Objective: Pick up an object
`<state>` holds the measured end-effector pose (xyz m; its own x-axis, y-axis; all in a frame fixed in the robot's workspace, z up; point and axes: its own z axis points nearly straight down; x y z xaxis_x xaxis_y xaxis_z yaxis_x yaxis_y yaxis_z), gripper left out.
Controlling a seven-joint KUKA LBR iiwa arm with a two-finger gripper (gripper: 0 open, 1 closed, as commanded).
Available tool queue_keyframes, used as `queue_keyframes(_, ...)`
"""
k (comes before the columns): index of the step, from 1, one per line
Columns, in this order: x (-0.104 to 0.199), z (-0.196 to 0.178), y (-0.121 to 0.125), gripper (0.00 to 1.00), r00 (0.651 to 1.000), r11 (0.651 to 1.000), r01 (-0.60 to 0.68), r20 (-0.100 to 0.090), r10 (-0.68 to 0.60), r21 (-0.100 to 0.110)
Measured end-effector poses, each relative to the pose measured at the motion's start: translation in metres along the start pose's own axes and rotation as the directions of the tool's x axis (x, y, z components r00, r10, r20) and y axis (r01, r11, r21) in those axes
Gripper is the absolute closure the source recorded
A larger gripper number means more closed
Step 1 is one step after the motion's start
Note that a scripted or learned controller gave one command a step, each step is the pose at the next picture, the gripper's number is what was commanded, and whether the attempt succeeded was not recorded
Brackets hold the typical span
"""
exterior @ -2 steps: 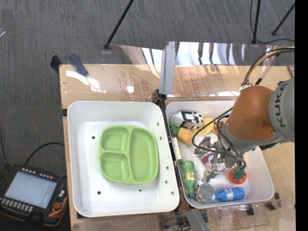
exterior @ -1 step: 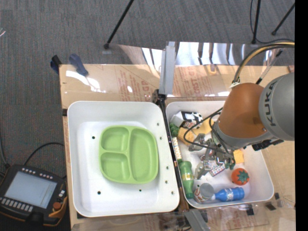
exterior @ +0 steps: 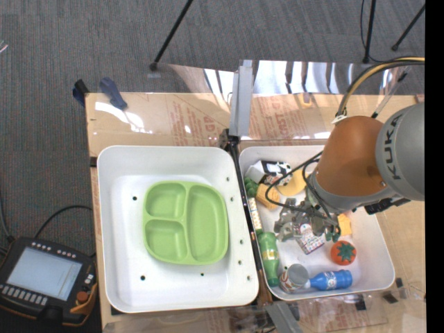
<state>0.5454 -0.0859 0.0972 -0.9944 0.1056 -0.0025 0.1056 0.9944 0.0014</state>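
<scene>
Here, at far left, a teach pendant (exterior: pixel 45 275) lay on the floor beside the worktop (exterior: pixel 159 120). The left bin (exterior: pixel 114 179) held one green divided plate (exterior: pixel 186 223), flat, near its middle. The right bin (exterior: pixel 380 252) held the clutter: a black-and-white toy (exterior: pixel 274 170) at the upper left, a yellow object (exterior: pixel 272 194) below it, a green bottle (exterior: pixel 268 254) along the left wall with its long axis running roughly up-down in the view, a grey cup (exterior: pixel 296 275) and a blue bottle (exterior: pixel 331 280) lying crosswise near the front wall, and an orange-red tomato-like fruit (exterior: pixel 343 252) right of centre.

The arm (exterior: pixel 374 165) reached over the right bin, with the pincer (exterior: pixel 302 222) low among the objects near the bin's centre. Whether it was apart or together could not be told; wrist and clutter blurred into one another.

Judgement: no target was singled out. A small printed packet (exterior: pixel 311 242) lay just below-right of the pincer, the nearest candidate; the green bottle sat near, to the left.

Hidden: the wrist covered the upper right of the bin. The packet's print was unreadable.
</scene>
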Motion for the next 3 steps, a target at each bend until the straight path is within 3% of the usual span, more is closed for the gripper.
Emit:
queue_keyframes(1, -0.064, 0.01, 0.003, 1.0, 0.949, 0.949, -0.315, -0.002, 0.315, 0.001)
queue_keyframes(2, -0.064, 0.01, 0.003, 0.0, 0.95, 0.95, -0.313, -0.002, 0.313, 0.001)
queue_keyframes(3, 0.059, 0.006, -0.001, 0.0, 0.903, 0.903, -0.429, 0.011, 0.429, -0.003)
